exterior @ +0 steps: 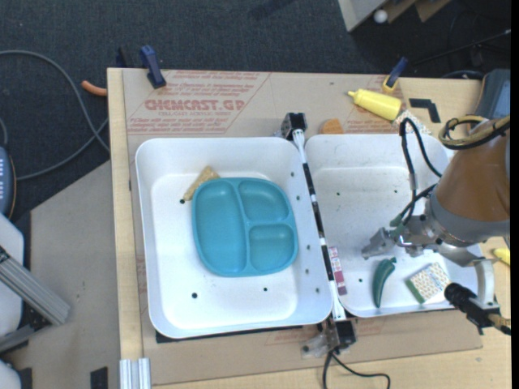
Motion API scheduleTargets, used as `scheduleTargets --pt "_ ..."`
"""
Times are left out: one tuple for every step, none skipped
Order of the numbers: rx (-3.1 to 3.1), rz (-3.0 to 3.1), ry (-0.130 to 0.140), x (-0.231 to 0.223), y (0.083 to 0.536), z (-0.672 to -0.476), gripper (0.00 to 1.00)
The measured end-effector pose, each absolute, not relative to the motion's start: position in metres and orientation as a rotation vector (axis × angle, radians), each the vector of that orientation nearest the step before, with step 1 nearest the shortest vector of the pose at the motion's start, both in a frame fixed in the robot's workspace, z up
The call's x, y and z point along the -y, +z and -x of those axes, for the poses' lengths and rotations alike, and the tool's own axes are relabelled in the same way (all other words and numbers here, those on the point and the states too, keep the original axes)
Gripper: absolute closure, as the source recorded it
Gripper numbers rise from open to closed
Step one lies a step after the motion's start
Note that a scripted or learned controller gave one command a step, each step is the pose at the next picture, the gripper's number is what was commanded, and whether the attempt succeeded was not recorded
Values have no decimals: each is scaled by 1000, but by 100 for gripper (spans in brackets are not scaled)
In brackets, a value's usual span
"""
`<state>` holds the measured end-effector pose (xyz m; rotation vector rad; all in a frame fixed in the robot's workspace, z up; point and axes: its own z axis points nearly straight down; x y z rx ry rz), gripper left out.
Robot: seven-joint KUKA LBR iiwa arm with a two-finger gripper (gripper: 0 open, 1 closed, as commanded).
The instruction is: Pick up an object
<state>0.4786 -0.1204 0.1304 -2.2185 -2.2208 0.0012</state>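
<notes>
The gripper (388,245) was seen low in the right bin (357,168), near its front edge, with the grey arm (474,193) reaching in from the right. One grey finger (375,243) was seen pointing left; whether the claw was wide or narrow could not be told, and nothing was visible between its fingers. Just in front of it a green pepper-shaped object (381,280) lay on the bin floor, its long axis running from the back to the front edge, its tapered tip pointing toward the front edge. Beside it, toward the bin's front right corner, a small patterned square item (427,280) was seen, partly cut off by the arm's hardware and hard to identify. In the left bin (162,217) a blue divided tray (243,225) lay near the centre, with a tan object (199,181) partly hidden under its back left corner. A yellow object (375,102) lay on the bench near the back right corner.
</notes>
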Motion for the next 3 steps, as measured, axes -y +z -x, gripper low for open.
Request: scheduleTargets --pt "2219 2220 1 126 121 -479 0" --pt "2223 2222 -2 122 129 -479 0" --pt "2219 2220 1 128 113 -479 0"
